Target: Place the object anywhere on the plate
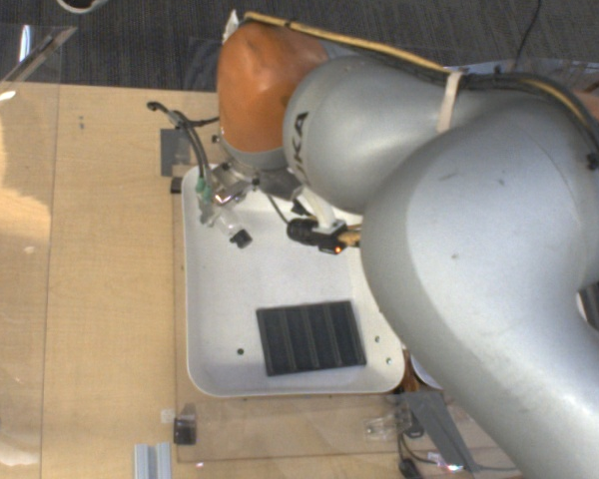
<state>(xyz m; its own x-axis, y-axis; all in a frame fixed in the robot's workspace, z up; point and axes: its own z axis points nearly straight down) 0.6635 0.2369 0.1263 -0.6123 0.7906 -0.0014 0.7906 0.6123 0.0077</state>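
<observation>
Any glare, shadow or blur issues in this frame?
Camera view: sharp on the bin and dark ribbed plate; the arm looms large and soft-edged, blocking much of the bench; sunlit glare patches at left on the wood; gripper area shadowed, cluttered.

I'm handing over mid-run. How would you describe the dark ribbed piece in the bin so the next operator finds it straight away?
Start at the shallow white bin left of the big grey arm. On its floor, toward the near edge, lies the dark ribbed rectangle, flat and apart from the end effector at the bin's far corner. It is by far the largest item there, with parallel ridges; the others are small specks.
</observation>
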